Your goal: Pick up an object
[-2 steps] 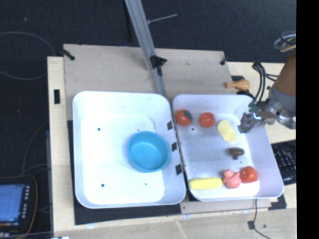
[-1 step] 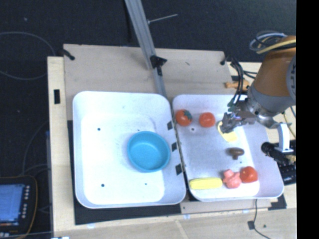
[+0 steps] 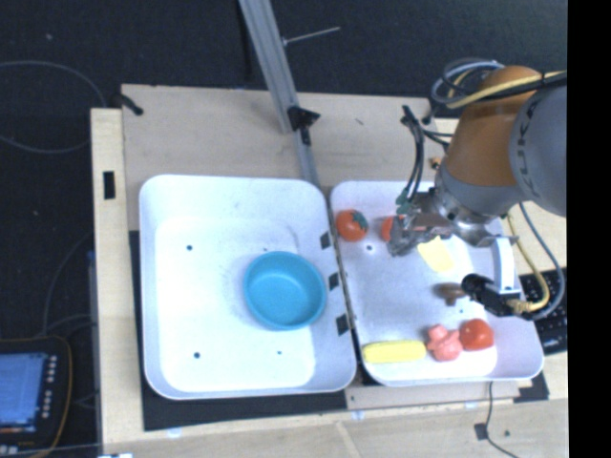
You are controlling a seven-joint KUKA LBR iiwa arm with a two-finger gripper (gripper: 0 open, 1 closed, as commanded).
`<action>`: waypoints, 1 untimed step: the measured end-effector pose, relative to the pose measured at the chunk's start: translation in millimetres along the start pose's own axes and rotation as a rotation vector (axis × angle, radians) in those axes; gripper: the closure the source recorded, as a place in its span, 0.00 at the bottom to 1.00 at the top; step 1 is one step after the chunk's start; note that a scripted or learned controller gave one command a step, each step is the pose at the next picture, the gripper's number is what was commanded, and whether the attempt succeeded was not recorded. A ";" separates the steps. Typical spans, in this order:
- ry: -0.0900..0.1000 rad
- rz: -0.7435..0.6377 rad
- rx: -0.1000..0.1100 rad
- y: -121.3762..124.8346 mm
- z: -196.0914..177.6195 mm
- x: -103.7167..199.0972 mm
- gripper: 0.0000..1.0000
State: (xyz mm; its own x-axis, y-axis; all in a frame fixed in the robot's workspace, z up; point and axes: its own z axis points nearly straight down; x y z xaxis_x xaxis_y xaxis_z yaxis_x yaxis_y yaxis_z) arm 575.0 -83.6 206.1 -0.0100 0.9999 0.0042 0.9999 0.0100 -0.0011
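The gripper (image 3: 409,232) hung low near the right bin's (image 3: 401,375) far edge, beside a small orange piece (image 3: 388,228); whether it was open or closed, I could not tell. A good grasp needed it centred over that piece.

A small orange-red object (image 3: 388,228) is sitting near the right bin's (image 3: 382,294) back edge, partly hidden under the gripper (image 3: 409,234).

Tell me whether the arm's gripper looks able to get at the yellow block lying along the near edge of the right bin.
Probably yes. The yellow block lies flat in the right bin with nothing on top; only a pink toy sits close at one end. The gripper is above the same bin's far side.
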 end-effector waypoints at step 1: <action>0.000 -0.001 -0.002 11.5 -3.5 62.4 1.00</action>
State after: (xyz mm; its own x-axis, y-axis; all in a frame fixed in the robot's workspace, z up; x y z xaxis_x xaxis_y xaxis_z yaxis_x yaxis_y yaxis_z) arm 585.9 -21.0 209.8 -0.0111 0.9999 0.0042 0.9999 0.0111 0.0009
